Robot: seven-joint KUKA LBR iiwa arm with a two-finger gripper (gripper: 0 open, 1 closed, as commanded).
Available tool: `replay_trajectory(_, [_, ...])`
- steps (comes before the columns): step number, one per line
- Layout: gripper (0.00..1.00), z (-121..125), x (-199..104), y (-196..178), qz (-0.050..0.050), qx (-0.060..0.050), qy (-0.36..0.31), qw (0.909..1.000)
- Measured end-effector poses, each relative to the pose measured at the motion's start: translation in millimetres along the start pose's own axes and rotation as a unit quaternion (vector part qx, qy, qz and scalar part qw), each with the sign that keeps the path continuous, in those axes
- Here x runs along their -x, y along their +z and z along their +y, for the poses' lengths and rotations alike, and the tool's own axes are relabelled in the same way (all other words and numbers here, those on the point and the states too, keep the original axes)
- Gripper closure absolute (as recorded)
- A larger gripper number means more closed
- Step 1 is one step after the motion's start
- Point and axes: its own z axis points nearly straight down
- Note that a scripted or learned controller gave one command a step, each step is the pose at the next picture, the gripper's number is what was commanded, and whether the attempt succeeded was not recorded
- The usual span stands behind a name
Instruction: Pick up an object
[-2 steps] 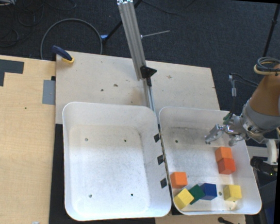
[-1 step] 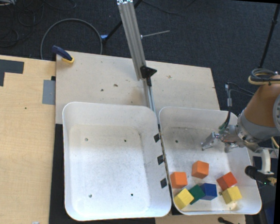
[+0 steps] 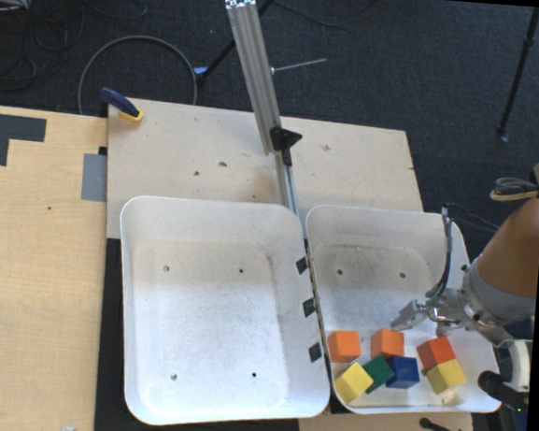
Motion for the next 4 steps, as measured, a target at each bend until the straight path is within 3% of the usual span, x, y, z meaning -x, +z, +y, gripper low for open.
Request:
replay_trajectory(1, [0.0, -31.2, -19.6, 15.6, -0.003, 0.008, -0.001, 1.0])
replay_trajectory(2, [0.0, -31.0, -19.1, 15.6, -0.003, 0.008, 0.0, 1.0])
replay_trajectory(3, [0.0, -31.4, -62.3, 15.6, -0.002, 0.007, -0.002, 1.0])
replay_trajectory(4, [1.0, -31.0, -59.6, 5.3, -0.002, 0.008, 0.001, 1.0])
